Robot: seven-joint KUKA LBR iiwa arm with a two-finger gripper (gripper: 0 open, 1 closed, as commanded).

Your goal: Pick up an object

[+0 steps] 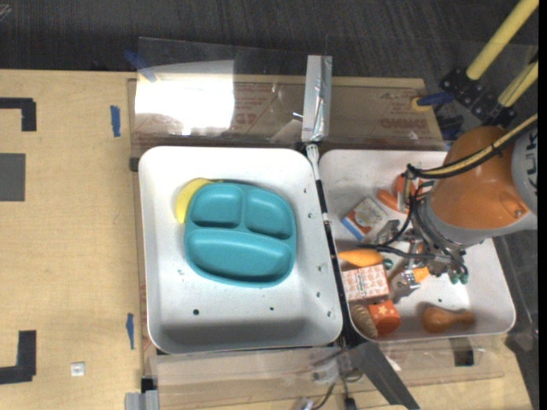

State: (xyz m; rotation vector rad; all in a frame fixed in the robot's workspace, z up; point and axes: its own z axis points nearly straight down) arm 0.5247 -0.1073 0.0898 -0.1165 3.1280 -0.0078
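Note:
The right bin (491, 272) holds several small objects: an orange carrot-like piece (359, 257), a pale orange carton (365, 282), a red-orange block (384, 317), a brown drumstick-shaped piece (446, 318), and a white, blue and orange packet (365, 216). My gripper (416, 267) hangs low over the middle of this bin, just right of the carton, under the orange wrist band (479, 186). Cables and the wrist hide its fingers.
The left bin (162, 297) carries a teal divided plate (239, 231) with a yellow object (186, 196) peeking out behind its upper left. A clear plastic wall (256, 101) stands behind both bins. Yellow tubes (513, 24) cross the upper right corner.

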